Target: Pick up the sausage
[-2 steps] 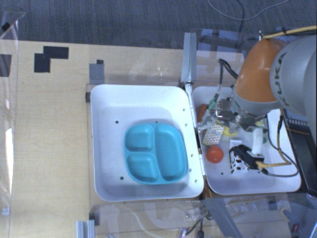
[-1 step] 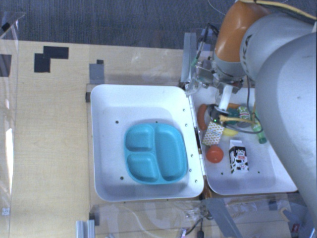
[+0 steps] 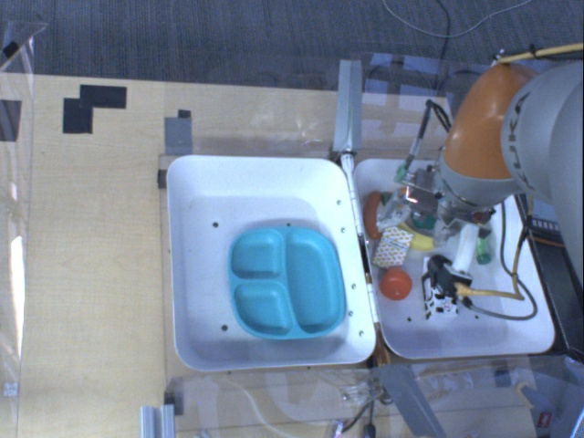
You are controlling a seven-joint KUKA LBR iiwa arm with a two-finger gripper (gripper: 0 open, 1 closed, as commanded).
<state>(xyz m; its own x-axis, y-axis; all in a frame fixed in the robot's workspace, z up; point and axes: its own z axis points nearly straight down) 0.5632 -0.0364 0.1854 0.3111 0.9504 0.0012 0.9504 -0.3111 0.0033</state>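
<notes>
The sausage (image 3: 371, 213) is a reddish-brown oblong lying against the left wall of the right bin (image 3: 511, 340), near its far end. My gripper (image 3: 408, 202) hangs over the far left part of that bin, just right of the sausage and close above it. The wrist and its orange band (image 3: 479, 121) cover the bin's far right area. I see nothing held in the gripper.
Near the sausage lie a checkered packet (image 3: 394, 245), a yellow item (image 3: 422, 242), a red ball-like fruit (image 3: 395, 284), a black-and-white object (image 3: 442, 297) and a white-green bottle (image 3: 473, 245). The left bin (image 3: 196, 245) holds a blue divided plate (image 3: 287, 281).
</notes>
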